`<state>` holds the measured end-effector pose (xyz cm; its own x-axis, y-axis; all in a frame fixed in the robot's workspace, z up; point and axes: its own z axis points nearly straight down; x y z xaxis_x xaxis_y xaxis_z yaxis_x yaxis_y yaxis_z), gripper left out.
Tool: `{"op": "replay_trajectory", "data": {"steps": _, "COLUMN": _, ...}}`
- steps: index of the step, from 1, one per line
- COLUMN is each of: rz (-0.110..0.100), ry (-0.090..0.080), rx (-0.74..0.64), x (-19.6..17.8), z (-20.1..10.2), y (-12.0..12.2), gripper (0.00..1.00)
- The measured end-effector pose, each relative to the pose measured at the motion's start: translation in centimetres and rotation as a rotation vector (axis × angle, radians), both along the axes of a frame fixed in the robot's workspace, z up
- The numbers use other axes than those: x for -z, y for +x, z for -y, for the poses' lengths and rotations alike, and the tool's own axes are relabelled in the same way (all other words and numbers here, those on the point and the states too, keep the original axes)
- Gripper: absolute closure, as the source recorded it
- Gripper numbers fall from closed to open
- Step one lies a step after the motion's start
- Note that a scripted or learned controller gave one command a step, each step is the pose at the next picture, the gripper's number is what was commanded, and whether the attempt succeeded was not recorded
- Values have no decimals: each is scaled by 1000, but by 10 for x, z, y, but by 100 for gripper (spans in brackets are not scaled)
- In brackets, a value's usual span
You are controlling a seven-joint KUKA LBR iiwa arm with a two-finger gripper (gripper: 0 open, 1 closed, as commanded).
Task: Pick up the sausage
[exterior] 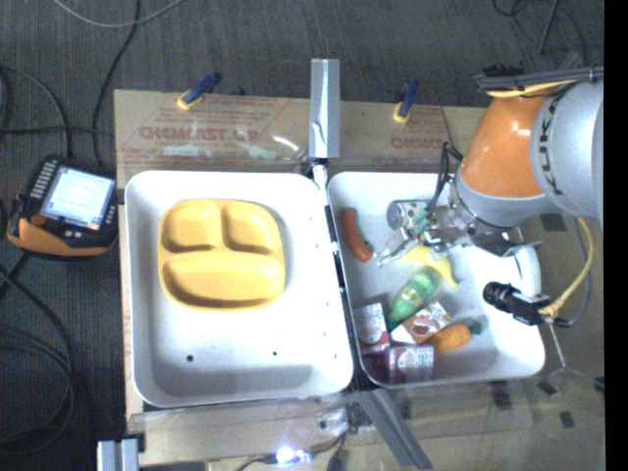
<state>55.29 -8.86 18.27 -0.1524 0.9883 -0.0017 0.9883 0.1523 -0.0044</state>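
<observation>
One sausage point(355, 235) lying at the left side of the right bin point(510, 366), close along its left wall, touching nothing and gripped by nothing. Just to its right, hovering: one gripper point(400, 250) with fingers spread open and nothing between them, backed by a silver can point(404, 213) and a yellow banana point(437, 266). Crowding the bin's lower half: one green bottle point(413, 295), one carrot point(450, 338), one red-labelled can point(371, 324), one dark jar point(405, 363) and one red packet point(424, 320); sitting in the left bin point(196, 361), one yellow divided tray point(223, 253).
</observation>
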Motion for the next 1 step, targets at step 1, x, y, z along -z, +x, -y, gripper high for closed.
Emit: {"op": "replay_trajectory", "data": {"steps": 1, "rz": 2, "ry": 0, "rx": -122, "x": 0, "z": -57, "y": 64, "gripper": 0}}
